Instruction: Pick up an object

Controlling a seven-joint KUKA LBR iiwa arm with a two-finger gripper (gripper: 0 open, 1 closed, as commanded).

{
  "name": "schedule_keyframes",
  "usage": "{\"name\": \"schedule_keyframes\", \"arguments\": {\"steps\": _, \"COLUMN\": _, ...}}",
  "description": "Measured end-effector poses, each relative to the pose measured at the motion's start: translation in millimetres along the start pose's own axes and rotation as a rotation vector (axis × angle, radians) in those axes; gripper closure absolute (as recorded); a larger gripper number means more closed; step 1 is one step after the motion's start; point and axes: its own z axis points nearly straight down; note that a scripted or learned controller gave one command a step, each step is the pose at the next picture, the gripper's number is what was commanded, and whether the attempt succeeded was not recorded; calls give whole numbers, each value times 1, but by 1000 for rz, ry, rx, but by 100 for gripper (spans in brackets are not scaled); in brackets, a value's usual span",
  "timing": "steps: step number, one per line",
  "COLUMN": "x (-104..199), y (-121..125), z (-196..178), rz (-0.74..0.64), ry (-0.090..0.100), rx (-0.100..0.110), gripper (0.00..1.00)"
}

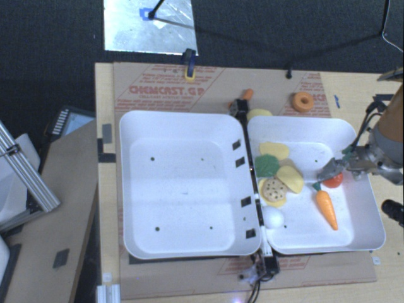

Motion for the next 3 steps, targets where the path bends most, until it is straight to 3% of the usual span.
{"name": "schedule_keyframes", "arguments": {"steps": 1, "x": -5, "y": -41, "z": 106, "rz": 5, "ry": 3, "rx": 5, "gripper": 0}}
{"name": "schedule_keyframes", "arguments": {"steps": 2, "x": -5, "y": -38, "z": 91, "rz": 1, "ry": -1, "rx": -3, "gripper": 100}}
{"name": "schedule_keyframes", "arguments": {"steps": 3, "x": 65, "y": -36, "z": -11, "rz": -9, "ry": 1, "rx": -10, "gripper": 100}}
